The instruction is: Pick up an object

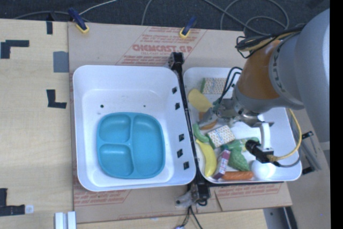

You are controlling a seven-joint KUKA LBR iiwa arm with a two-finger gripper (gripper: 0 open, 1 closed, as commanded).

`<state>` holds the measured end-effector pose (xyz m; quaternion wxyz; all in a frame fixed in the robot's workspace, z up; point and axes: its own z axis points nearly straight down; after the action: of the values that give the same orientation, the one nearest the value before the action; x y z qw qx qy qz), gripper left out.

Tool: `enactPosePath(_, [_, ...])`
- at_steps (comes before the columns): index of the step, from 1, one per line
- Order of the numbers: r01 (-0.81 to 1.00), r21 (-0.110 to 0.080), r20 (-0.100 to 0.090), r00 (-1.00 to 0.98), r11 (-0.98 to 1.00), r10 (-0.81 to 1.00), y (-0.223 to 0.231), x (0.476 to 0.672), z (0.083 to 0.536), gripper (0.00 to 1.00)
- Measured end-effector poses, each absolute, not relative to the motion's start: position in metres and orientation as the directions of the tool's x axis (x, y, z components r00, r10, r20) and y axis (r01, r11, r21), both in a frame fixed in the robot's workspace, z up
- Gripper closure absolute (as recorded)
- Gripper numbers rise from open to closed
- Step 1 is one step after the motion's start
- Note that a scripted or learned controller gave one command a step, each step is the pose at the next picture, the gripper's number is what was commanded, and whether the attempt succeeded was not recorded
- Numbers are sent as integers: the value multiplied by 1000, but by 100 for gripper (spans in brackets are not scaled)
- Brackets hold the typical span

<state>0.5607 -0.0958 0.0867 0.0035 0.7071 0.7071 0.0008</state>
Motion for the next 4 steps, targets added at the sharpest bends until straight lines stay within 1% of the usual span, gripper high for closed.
enactPosePath(1, [1000,5,-2,-1,1,1000,-103,617,86,0])
enactPosePath(2, [1000,5,-3,0,0,1000,-98,597,86,0])
enactPosePath(3, [1000,6,-2,-2,2,1000,-102,588,87,0])
enactPosePath(4, [1000,4,-3,-1,1,1000,-95,593,86,0])
